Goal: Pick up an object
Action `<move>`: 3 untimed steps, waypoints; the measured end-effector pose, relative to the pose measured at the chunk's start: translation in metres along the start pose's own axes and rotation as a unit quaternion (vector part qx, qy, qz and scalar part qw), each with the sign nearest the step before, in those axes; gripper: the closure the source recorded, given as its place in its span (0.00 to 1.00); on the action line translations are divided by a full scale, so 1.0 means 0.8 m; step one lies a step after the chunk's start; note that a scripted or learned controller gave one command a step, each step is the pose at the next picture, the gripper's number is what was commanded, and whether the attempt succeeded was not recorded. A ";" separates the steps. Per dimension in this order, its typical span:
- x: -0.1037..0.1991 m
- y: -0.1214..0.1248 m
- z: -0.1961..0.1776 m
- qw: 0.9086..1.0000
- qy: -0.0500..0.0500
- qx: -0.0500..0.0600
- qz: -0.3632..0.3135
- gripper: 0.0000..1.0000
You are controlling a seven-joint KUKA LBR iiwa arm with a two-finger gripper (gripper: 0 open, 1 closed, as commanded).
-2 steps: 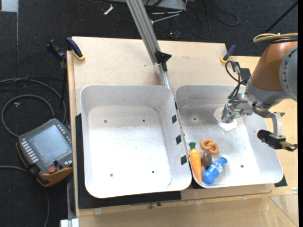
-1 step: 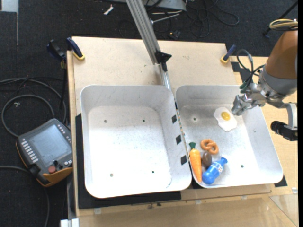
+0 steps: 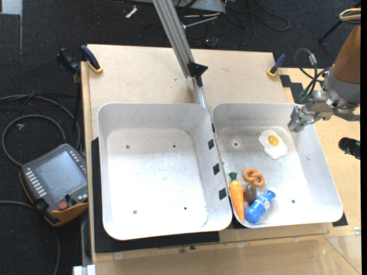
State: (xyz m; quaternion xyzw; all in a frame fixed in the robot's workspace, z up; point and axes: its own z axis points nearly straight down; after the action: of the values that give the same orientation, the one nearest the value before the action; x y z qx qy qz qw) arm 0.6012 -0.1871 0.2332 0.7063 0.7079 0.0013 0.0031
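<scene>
The right bin holds a fried egg near its back right. Toward its front left lie a pretzel, a carrot, a small brown object and a blue bottle, all bunched together. My gripper hangs over the bin's back right rim, just right of and above the egg, apart from it. Nothing is seen between its fingers.
The left bin stands beside the right one. A metal pole slants across the back of the bench. Clamps sit at the bench's back corners. A teach pendant lies on the floor at left.
</scene>
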 end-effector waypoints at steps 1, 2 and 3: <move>0.000 0.002 -0.027 1.000 0.000 0.001 0.000 1.00; 0.069 -0.008 -0.033 1.000 0.002 0.003 -0.003 1.00; 0.123 -0.019 -0.029 1.000 0.002 0.004 -0.002 1.00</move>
State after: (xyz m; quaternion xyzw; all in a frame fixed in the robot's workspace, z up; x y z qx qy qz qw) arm 0.5853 -0.0886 0.2564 0.7047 0.7095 -0.0001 -0.0010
